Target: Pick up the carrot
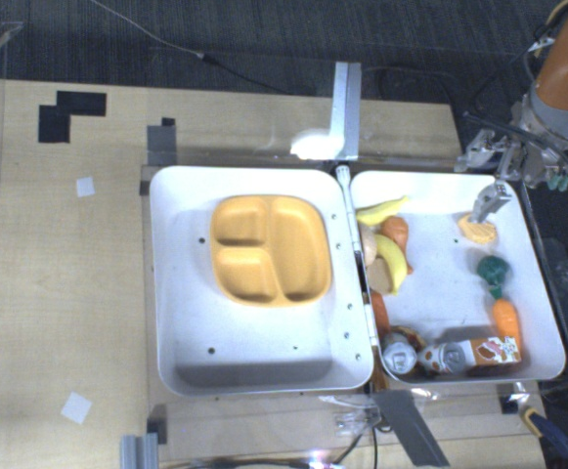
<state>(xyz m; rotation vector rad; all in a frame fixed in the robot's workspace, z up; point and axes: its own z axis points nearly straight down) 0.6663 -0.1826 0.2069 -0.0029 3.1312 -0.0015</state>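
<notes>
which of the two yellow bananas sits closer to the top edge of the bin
The thin curved yellow banana near the divider; the thicker yellow banana lies below it, beside the orange-red fruit.

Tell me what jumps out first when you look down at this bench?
The big yellow divided plate sits alone in the left bin. The right bin is crowded: bananas along its left wall, cans and a juice carton along its near edge, and the carrot with its green top by the right wall. The arm's tool hangs over a pale yellow item at the far right corner.
</notes>
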